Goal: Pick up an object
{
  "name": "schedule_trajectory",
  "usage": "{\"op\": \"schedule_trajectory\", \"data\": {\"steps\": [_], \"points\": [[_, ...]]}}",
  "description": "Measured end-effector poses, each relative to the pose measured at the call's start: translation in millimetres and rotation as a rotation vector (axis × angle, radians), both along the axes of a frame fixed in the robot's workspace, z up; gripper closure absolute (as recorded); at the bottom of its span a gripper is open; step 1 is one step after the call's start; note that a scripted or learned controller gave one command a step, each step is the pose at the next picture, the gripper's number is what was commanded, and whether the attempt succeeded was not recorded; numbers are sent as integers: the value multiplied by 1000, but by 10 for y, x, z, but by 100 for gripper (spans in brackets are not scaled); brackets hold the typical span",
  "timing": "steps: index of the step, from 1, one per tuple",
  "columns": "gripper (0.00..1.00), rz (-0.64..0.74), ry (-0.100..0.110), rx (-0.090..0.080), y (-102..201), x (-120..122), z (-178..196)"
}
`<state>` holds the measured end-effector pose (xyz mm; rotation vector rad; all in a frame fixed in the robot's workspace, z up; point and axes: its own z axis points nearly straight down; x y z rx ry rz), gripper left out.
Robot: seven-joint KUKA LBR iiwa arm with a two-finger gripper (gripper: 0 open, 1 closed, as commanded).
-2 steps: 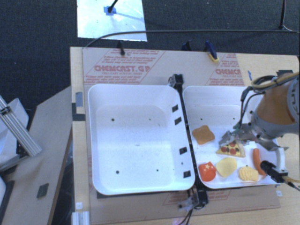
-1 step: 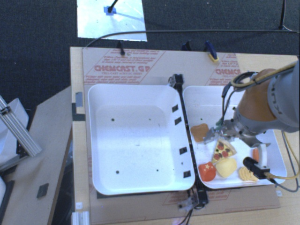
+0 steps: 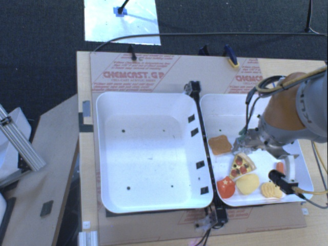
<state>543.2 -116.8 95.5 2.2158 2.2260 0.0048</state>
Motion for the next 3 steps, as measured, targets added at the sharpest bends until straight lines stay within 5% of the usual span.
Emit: {"op": "schedule_trajectory", "data": {"steps": [1, 2, 3], "points": [[100, 8, -15, -1, 546, 385, 1322], [100, 6, 8, 2, 1282, -130, 865], [100, 5, 4, 1, 1663, -376, 1022]]}}
